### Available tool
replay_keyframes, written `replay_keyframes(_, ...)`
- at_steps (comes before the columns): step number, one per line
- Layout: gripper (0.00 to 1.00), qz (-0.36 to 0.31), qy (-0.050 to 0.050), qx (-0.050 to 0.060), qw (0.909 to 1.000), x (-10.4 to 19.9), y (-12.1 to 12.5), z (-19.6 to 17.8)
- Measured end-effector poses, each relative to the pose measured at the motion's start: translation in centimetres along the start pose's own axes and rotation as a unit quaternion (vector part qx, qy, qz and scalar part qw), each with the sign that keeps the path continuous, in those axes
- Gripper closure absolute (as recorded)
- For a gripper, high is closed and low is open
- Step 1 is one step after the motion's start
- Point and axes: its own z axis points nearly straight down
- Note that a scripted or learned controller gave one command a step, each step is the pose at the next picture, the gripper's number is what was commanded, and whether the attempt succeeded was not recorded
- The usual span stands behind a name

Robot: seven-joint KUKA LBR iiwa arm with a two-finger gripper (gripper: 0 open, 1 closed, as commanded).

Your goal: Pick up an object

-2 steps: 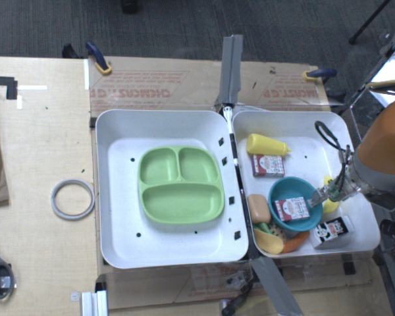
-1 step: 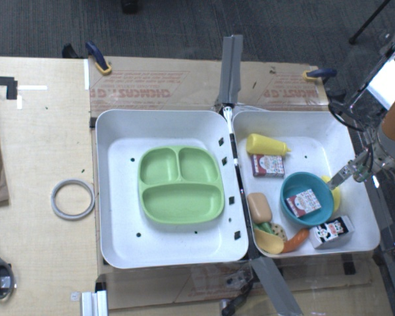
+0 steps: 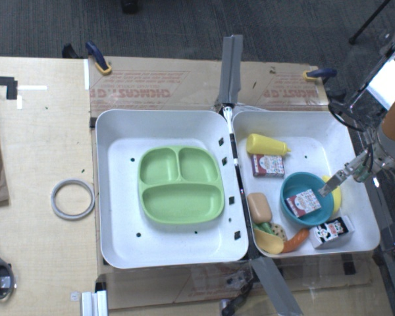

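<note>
The blue bowl (image 3: 307, 201) sits in the right-hand white bin (image 3: 355, 242), and everything the coming move turns on is measured from it. The gripper (image 3: 329, 188) hangs over the bowl's right rim at the end of a thin grey tip that slants down from the arm at the right, so the nearest candidate, a small red-and-white carton (image 3: 305, 203) lying inside the bowl, is just to the gripper's left and a little below. Whether the gripper is released or clenched cannot be told at this size, and nothing is seen in its grasp. The carton's long axis seems to run slantwise across the bowl, though that is a guess. Something yellow (image 3: 334, 191) peeks out at the bowl's right rim, mostly hidden. Beyond the bowl's upper left lie a yellow bottle (image 3: 267, 145) and a red box (image 3: 268, 166); below the bowl, a black-and-white carton (image 3: 331, 232). The arm is cut off by the frame edge.
</note>
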Motion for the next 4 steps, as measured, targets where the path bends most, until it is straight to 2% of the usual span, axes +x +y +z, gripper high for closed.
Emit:
replay_keyframes(1,0.00,0.107,0.004,0.000,0.9942,-1.3,3.0,5.8)
replay_keyframes(2,0.00,0.040,0.001,0.000,0.9992,-3.3,5.5,5.6)
replay_keyframes(3,1.00,0.039,-0.001,-0.001,0.9992,-3.4,5.5,4.6)
replay_keyframes(4,1.00,0.306,-0.001,-0.001,0.9519,-4.5,7.5,5.3)
